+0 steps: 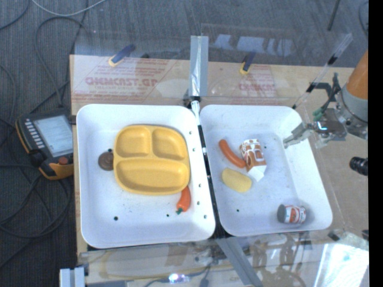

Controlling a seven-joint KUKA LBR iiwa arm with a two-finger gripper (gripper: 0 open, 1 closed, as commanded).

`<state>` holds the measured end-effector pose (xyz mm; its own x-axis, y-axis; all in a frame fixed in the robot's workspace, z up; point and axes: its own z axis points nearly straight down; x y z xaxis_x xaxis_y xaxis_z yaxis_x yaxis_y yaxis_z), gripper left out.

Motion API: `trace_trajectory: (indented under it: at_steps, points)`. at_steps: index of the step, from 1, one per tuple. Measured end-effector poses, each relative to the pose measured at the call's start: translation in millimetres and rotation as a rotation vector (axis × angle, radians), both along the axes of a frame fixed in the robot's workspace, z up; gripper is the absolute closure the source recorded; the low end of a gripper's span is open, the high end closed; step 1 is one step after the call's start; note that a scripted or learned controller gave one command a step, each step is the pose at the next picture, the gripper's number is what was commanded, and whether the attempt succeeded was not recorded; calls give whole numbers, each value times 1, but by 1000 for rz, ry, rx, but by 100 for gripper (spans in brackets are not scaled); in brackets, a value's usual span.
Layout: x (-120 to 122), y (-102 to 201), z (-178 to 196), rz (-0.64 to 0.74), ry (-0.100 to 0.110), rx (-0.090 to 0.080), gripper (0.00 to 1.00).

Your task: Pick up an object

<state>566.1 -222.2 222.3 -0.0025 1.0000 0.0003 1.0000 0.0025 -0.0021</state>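
Two white bins (90, 178), one yellow tray (152, 160), sausage (231, 153), carton (254, 156), can (292, 214), carrot (184, 201).

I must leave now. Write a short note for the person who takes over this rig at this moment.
Tool: at the right bin's right rim, holding nothing; open or shut cannot be told.
Right bin: sausage, small carton, yellow piece, can lying near the front corner.
Left bin: yellow divided tray, brown disc at its left, carrot at its front right.
Done: nothing picked.
Left: pick up an object.
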Motion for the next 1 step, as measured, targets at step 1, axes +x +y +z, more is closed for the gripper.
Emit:
trace_trajectory:
  at_steps: [1]
  points:
    - [28, 50, -43, 43, 0, -1, 0]
